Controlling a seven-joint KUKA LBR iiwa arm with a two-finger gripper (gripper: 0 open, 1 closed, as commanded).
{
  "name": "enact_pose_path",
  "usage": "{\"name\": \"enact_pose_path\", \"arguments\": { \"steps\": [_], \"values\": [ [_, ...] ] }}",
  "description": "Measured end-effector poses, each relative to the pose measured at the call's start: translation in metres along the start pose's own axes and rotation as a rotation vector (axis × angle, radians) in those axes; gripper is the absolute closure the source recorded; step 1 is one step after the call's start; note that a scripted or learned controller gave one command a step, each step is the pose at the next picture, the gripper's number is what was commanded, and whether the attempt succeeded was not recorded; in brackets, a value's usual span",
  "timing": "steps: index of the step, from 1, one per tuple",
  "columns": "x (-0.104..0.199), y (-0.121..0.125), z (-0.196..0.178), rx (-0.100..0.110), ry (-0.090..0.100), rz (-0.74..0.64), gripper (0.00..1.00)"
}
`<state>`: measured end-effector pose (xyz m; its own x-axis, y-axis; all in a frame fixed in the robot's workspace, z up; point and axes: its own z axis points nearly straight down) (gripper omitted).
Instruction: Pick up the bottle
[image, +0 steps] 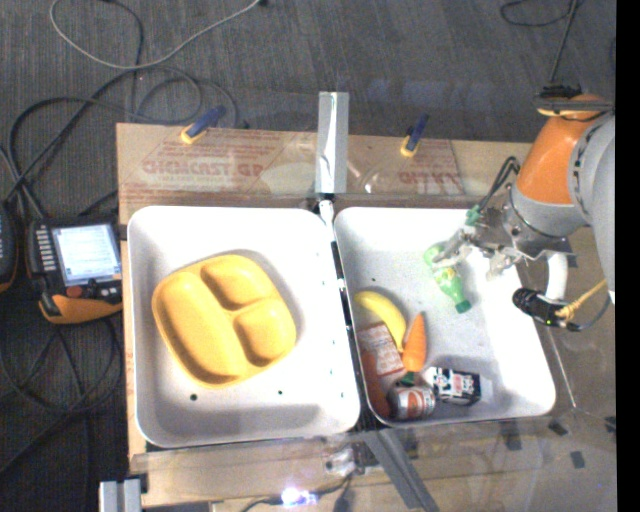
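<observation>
Your claw (470, 247) over the right bin (520, 385), finger state unclear to you, green bottle (448, 272) just under it, bare floor around, clutter at near-left corner.

End effector (462, 247) over the right bin (520, 385), upper area, with the green bottle (448, 272) at its fingertips; can't tell if it's actually gripped. Banana (384, 312), carrot (415, 341), a can (411, 402) and a small dark carton (455, 384) clustered at that bin's lower left. Left bin (160, 410) holds a yellow sectioned tray (226, 318).
</observation>
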<state>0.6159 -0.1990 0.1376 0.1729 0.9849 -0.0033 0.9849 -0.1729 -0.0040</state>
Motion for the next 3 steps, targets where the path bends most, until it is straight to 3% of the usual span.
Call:
{"name": "enact_pose_path", "arguments": {
  "steps": [1,2,3],
  "values": [
    [0.005,0.028,0.048,-0.009,0.010,0.122,0.00],
    [0.003,0.028,0.038,-0.012,0.002,0.120,1.00],
    [0.030,-0.014,-0.104,-0.002,0.002,0.217,1.00]
  ]
}}
